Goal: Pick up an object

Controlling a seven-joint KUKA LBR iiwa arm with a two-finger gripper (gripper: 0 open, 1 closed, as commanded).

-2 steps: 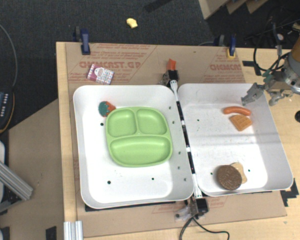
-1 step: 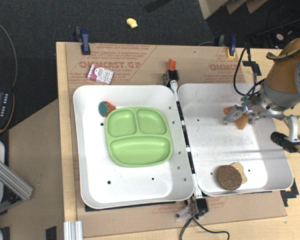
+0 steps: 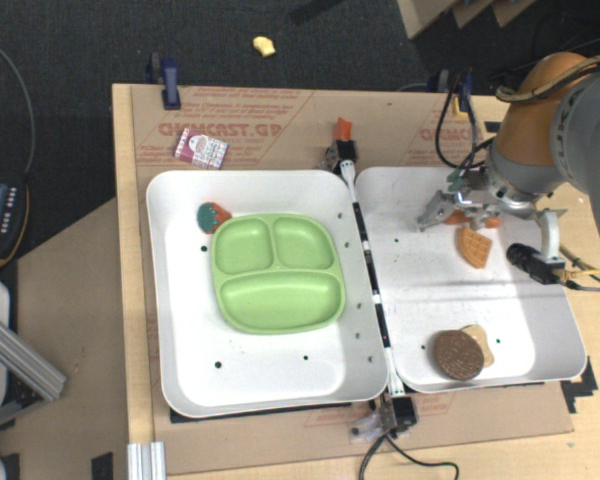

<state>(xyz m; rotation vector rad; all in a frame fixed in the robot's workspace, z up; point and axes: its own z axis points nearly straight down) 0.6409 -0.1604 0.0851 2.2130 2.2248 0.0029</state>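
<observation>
An orange waffle-like piece (image 3: pixel 474 247) lies in the right bin (image 3: pixel 420 298), in its upper right part. My gripper (image 3: pixel 463 218) hangs just over the piece's top end, open, with one grey finger (image 3: pixel 431 216) splayed left and the other to the right. Nothing is between the fingers. A brown round cookie (image 3: pixel 459 355) rests near the right bin's front edge, with a tan piece (image 3: pixel 482 340) tucked behind it. In the left bin (image 3: pixel 180 298), a small red and green object (image 3: pixel 213 216) sits beside a green divided plate (image 3: pixel 276 272).
The grey arm with its orange band (image 3: pixel 540 118) comes in over the right bin's far right corner, trailing black cables (image 3: pixel 450 133). A black part (image 3: pixel 529 259) juts out right of the orange piece. A pink card (image 3: pixel 200 148) lies on the board behind the left bin.
</observation>
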